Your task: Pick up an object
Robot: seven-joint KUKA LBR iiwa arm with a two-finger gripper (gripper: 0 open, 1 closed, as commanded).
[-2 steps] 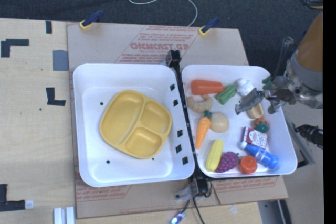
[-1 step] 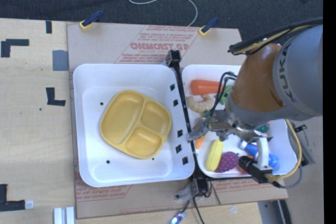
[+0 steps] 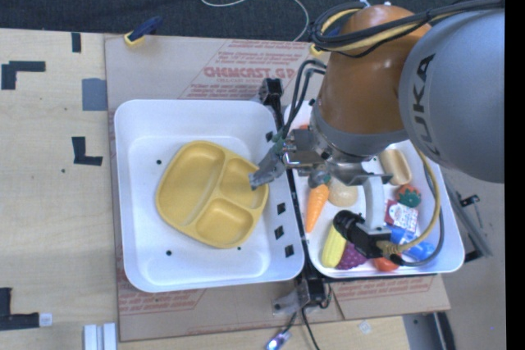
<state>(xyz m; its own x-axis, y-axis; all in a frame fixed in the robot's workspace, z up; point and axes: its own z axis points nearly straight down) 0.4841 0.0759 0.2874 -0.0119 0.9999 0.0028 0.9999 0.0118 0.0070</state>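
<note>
A yellow divided plate (image 3: 205, 194) lies tilted in the left white bin (image 3: 135, 135). My gripper (image 3: 266, 173) hangs at the plate's right rim, close to the wall between the two bins, and whether it touches the plate is unclear. The grey arm with its orange band (image 3: 369, 70) covers much of the right bin (image 3: 447, 262). In that bin lie an orange carrot (image 3: 315, 206), a yellow corn cob (image 3: 332, 247), purple grapes (image 3: 353, 259) and a red and white packet (image 3: 402, 216).
A tan roll (image 3: 396, 164), a strawberry (image 3: 408, 196) and a blue toy (image 3: 419, 249) crowd the right bin's far side. Both bins rest on a cardboard sheet (image 3: 180, 70). A white cable (image 3: 246, 0) runs across the dark floor behind.
</note>
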